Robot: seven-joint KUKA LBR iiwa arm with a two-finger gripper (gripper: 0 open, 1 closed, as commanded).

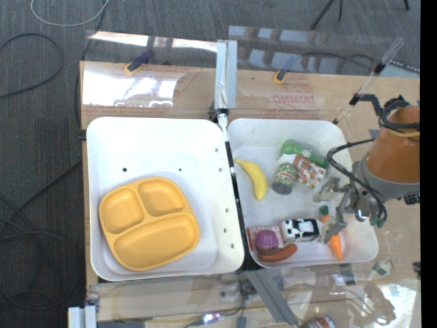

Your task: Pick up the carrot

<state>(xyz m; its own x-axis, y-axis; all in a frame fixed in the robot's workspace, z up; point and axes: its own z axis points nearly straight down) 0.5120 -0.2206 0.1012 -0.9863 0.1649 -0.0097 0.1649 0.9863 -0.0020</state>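
The carrot (336,244) is a small orange piece lying in the front right corner of the right bin (273,132). A small green and orange bit (325,215) lies just behind it. My gripper (338,207) hangs from the orange-banded wrist (399,156) over the bin's right side, just behind and above the carrot. Its fingers look spread open, with one tip reaching down close to the carrot's top end. Nothing sits between them.
The right bin also holds a banana (254,178), a green can (285,178), a printed carton (308,168), a black and white cow toy (300,229), a purple item (265,239) and a red sausage (276,253). A yellow divided plate (149,221) lies in the left bin (157,142).
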